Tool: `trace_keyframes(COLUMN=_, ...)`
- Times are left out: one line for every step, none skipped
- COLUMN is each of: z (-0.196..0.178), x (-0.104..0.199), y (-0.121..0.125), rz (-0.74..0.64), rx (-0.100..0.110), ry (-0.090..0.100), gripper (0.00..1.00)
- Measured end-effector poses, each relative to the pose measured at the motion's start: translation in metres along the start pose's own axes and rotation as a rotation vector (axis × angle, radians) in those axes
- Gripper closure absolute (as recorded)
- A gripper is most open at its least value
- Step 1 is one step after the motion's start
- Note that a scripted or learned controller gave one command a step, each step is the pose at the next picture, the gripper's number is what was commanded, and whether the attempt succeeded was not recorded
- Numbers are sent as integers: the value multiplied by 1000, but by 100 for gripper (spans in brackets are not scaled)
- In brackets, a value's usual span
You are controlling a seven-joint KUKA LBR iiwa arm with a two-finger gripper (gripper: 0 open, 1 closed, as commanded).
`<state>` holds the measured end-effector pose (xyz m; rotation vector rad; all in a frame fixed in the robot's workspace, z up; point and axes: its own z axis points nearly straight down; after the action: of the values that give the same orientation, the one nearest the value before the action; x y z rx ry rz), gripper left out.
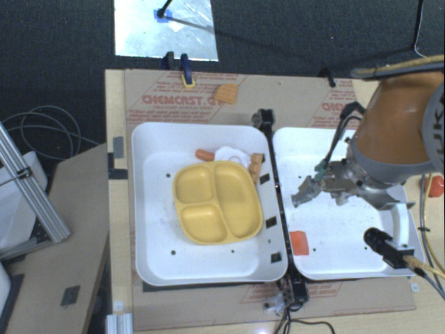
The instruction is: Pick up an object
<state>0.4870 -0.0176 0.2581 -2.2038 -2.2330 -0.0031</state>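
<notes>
Meanwhile, gripper (303,192) hovers over right bin (334,259), above orange block (298,242).

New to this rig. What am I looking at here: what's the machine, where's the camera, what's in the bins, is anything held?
One fixed camera looks down at a slant on a bench with two shallow white bins. The machine is a grey robot arm with an orange band, reaching in from the right. Its hand hangs over the right bin, with nothing visible between its fingers. That bin holds a small orange block. The left bin holds a yellow divided tray, an orange sausage-shaped piece, a white item and a tan piece.
</notes>
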Motion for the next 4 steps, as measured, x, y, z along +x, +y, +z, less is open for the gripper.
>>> trace_keyframes(z=-63, x=-74, y=-1, rz=17, rx=-10, ry=-9, gripper=0)
trace_keyframes(z=12, x=-5, y=-1, rz=4, rx=3, ry=-1, gripper=0)
trace_keyframes(z=-61, x=-75, y=-1, rz=18, rx=-12, ry=-9, gripper=0)
trace_keyframes(z=31, x=-13, y=-1, rz=5, rx=5, ry=-1, gripper=0)
